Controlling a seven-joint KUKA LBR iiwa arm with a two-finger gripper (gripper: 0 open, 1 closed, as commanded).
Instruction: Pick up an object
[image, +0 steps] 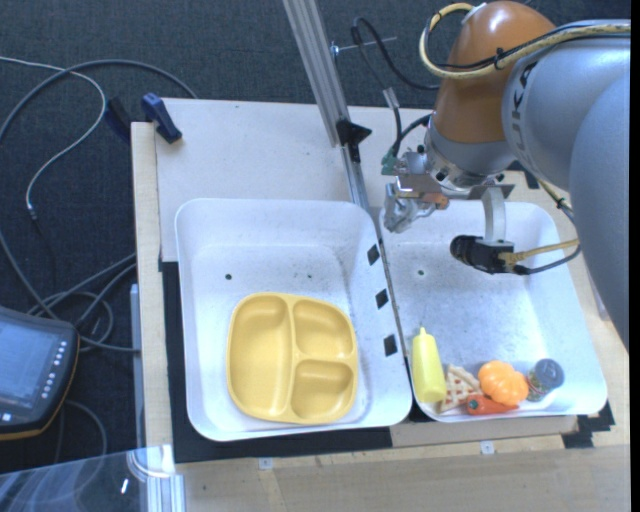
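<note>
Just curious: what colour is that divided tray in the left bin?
Yellow tray, plain, seen in the camera view.

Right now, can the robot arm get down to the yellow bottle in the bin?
Probably yes. The gripper hangs over the far end of the right bin, and the yellow bottle lies at the near end against the left wall. Bare bin floor lies between them, though the wall and the waffle crowd it.

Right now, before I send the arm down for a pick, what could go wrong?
The items are bunched in the right bin's near corner: yellow bottle, waffle, orange pumpkin. A grasp may catch two or slip off. They hug the bin wall, so fingers may hit it. The gripper sits far from them.
</note>
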